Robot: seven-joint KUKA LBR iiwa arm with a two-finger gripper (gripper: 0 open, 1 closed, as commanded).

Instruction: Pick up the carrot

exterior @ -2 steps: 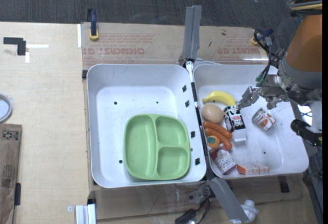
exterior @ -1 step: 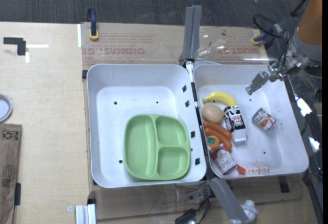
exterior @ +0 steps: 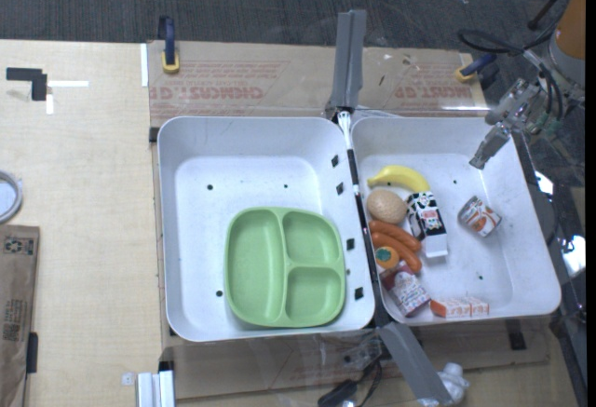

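Up at the right bin's far right corner (exterior: 521,130), the end effector (exterior: 489,151) hung over the rim, its grey fingers pointing down and left toward the bin's floor; whether it was open or closed could not be told, and nothing showed between its tips. It sat well apart from the carrot (exterior: 396,245), which lay against the right bin's left wall, just beside the divider between the two bins. The carrot was orange, lying at a slant, with a tan egg-like ball (exterior: 386,205) touching its upper end and a yellow banana (exterior: 399,178) beyond that. A small black-and-white milk carton (exterior: 426,219) lay just to the carrot's right, and a red-and-white packet (exterior: 406,291) sat just below it. An orange-and-silver can (exterior: 480,216) rested nearer the bin's middle, and a flat red box (exterior: 459,307) lay by the near wall. The left bin (exterior: 186,210) held a green divided plate (exterior: 284,266). Both bins rested on a pale wooden bench (exterior: 74,163).
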